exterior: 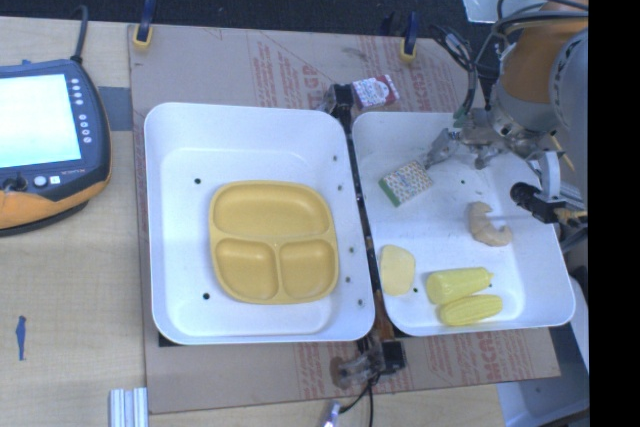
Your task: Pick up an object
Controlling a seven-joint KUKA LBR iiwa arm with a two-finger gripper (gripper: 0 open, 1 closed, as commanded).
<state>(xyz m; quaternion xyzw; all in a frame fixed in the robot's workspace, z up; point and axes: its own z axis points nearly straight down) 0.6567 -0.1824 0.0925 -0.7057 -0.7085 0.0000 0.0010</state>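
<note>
Nearest you, at the bench's front edge, a small clamp [368,363] with trailing wire sits where the two bins meet. You have two shallow white plastic bins on a brown cardboard sheet [250,65]. The left bin [170,215] carries one yellow sectioned plate [273,241], smooth and rounded, with one long compartment above two smaller ones. The right bin [540,300] carries five loose objects. Two yellow corn cobs [462,296], knobbly and cylindrical, lie side by side near its front edge. One pale yellow rounded wedge [397,269] rests just beside its left wall. One beige lumpy piece [488,225] lies toward its right side. One flat patterned packet [405,182], rectangular and tilted, sits near its back left corner. The grey arm with its orange band [535,45] reaches over the bin's back right corner, and the gripper [470,147] hangs there with its fingers spread and nothing between them. At the bench's left edge lies one control pendant [45,140] with a bright screen.
</note>
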